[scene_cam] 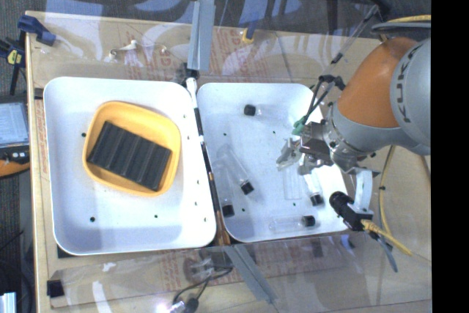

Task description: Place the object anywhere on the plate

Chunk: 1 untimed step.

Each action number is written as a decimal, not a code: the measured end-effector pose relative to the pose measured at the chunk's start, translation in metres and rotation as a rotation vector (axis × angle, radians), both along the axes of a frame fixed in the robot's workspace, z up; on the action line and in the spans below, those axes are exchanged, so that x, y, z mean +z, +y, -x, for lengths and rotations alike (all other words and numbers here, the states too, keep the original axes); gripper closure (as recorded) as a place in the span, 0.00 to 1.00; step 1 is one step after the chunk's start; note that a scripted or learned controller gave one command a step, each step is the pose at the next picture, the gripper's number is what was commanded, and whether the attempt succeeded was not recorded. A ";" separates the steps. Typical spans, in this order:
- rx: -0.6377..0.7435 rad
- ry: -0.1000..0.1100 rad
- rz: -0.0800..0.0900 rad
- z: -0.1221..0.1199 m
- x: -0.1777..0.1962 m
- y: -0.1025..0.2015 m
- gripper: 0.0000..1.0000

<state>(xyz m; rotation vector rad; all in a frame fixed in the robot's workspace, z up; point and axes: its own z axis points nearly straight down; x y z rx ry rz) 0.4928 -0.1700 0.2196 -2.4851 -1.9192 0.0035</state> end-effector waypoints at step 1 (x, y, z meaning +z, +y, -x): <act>0.044 0.003 -0.001 -0.014 -0.027 0.103 1.00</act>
